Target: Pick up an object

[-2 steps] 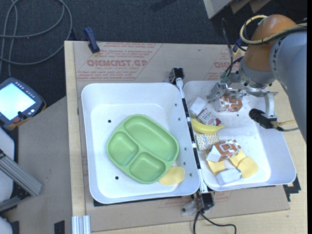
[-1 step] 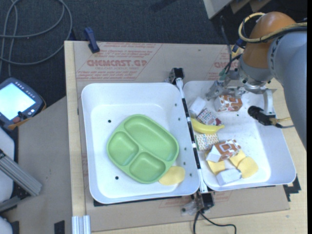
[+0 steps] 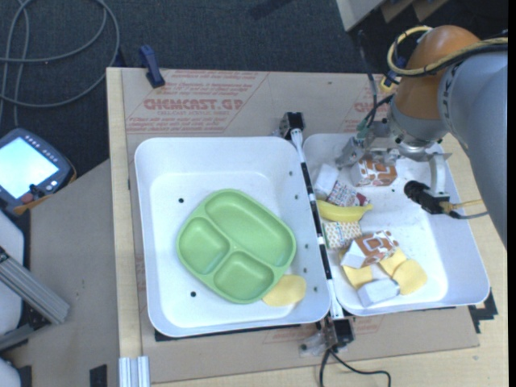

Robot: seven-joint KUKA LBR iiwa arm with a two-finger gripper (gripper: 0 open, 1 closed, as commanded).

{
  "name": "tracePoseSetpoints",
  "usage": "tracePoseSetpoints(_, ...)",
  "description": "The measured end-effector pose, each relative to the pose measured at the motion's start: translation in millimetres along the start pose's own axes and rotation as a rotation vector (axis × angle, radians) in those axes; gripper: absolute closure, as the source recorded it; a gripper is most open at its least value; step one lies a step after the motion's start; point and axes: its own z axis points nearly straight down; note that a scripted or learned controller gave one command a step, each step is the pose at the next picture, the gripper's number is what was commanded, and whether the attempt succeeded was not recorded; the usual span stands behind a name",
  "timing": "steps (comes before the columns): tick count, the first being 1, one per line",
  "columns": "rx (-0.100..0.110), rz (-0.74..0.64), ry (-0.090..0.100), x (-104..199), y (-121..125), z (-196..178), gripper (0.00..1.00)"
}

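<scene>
My gripper (image 3: 369, 153) hangs low over the back of the right bin (image 3: 463, 256), coming down from the grey arm with its orange band at the top right. Directly under it lies an orange-and-white packet (image 3: 379, 172); whether the gripper touches the packet I cannot tell. In front of it lie a small patterned packet (image 3: 340, 193) and a yellow banana (image 3: 343, 211). Nearer the front edge are a checkered packet (image 3: 339, 232), a brown-and-white carton (image 3: 372, 247), yellow blocks (image 3: 407, 275) and a grey block (image 3: 376, 293).
The left bin (image 3: 161, 168) holds a green divided plate (image 3: 235, 244) and a pale yellow piece (image 3: 285, 291) at its front right corner. A divider rail (image 3: 310, 208) runs between the bins. A handheld screen (image 3: 28, 168) lies off the bench to the left.
</scene>
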Motion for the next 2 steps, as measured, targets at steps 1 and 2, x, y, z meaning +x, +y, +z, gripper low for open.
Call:
tracePoseSetpoints(1,-0.003,0.0,0.001,3.5,-6.0,-0.4,0.0)
tracePoseSetpoints(2,-0.009,-0.001,0.005,5.5,-2.8,-14.6,1.0)
